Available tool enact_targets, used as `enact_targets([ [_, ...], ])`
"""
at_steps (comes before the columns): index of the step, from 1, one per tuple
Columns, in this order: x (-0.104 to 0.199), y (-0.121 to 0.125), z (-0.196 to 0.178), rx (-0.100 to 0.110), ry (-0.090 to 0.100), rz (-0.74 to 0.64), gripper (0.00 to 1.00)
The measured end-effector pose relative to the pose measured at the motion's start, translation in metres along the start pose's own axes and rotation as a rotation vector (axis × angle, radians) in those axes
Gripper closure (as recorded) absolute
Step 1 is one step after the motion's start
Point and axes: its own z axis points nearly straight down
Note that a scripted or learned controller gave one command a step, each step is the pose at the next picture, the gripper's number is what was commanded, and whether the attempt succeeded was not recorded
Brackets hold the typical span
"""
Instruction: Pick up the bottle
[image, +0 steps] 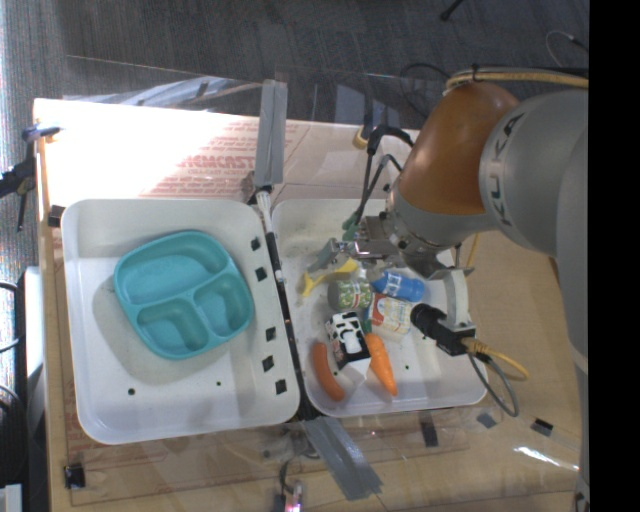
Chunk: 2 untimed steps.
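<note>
The gripper hangs low over the right bin, its state beyond telling here; the bottle, probably the white one with the blue cap, lies at its four o'clock, touching the can; centre over the body, clear of the can, before descending.

Grey arm, orange band (perhaps cabled)
</note>
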Motion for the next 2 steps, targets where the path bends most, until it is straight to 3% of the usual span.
enact_targets([
  [1, -0.061, 0.038, 0.06, 0.001, -0.001, -0.012, 0.0],
  [2, -0.057, 0.079, 0.147, 0.0, -0.001, -0.011, 0.0],
])
